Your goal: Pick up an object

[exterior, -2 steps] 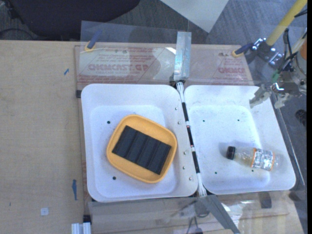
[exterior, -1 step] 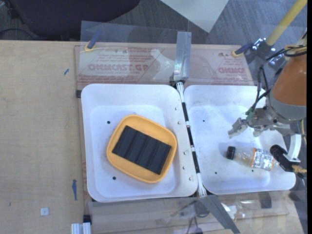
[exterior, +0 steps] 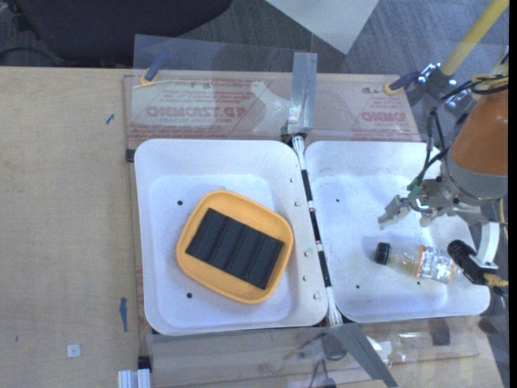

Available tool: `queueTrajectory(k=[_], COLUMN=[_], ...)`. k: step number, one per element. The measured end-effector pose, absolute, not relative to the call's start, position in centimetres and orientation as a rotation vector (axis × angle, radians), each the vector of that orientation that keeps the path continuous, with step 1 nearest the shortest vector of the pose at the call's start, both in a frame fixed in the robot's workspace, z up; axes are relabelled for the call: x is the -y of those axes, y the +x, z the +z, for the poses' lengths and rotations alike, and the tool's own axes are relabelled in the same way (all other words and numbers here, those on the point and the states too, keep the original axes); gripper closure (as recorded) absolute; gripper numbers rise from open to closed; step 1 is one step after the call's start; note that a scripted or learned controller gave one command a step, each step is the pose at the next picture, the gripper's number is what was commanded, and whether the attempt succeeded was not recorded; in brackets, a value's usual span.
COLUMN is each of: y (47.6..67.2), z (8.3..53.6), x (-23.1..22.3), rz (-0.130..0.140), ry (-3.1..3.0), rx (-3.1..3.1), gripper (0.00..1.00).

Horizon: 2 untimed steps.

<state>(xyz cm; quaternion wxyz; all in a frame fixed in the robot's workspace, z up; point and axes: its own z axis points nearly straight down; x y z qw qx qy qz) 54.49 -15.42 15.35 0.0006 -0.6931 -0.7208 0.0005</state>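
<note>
Small clear plastic bottle (exterior: 414,260) with a black cap and an orange-marked label lies on its side in the right white bin (exterior: 355,184), near-right part of the floor, cap end pointing left. Contents and label text too small to read.

Gripper (exterior: 401,209) hangs over the same bin, just far of the bottle and a little left of it, apart from it, nothing between the fingers. How wide it is set: cannot tell, the fingers are small and blurred. Grey arm with orange band (exterior: 478,144) covers the bin's right rim.

Open floor left and far of the bottle; its right end sits close to the right wall, under the arm.

Left white bin (exterior: 161,176) holds a yellow rounded-square tray with a black ribbed insert (exterior: 234,245), tilted, near the centre, open floor all round it.
</note>
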Motion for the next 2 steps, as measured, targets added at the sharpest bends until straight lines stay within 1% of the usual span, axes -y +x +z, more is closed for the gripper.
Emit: queueTrajectory(k=[1,2], y=[53.9,50.9], z=[18.3,8.8], x=[16.8,19.4], rz=[0.000,-0.007], ry=[-2.137,-2.082], rx=[2.305,2.362], gripper=[0.00,0.00])
